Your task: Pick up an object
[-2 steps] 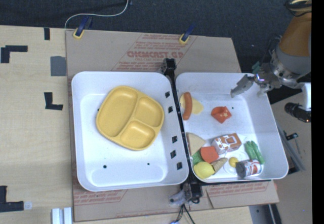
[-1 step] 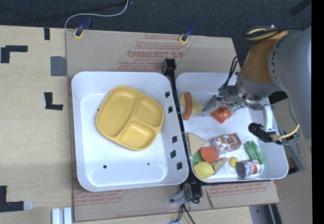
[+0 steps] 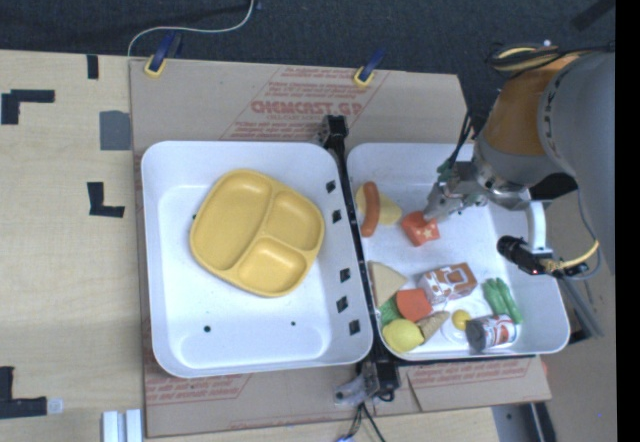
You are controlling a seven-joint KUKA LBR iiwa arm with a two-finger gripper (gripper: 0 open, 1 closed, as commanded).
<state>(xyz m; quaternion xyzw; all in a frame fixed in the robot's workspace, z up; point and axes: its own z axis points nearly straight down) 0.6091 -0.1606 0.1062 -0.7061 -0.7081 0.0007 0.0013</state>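
Observation:
My gripper hangs over the upper middle of the right bin, at the end of the grey arm with its orange band. Just below and left of the gripper lies a small red-orange block, touching or nearly touching its tip. An orange sausage lies to the left by the bin's divider, with a pale yellow piece beside it.
The right bin's lower half holds a pale wedge, a red-and-white carton, a red tomato, a lemon, green pods and a small can. A yellow divided plate lies in the left bin.

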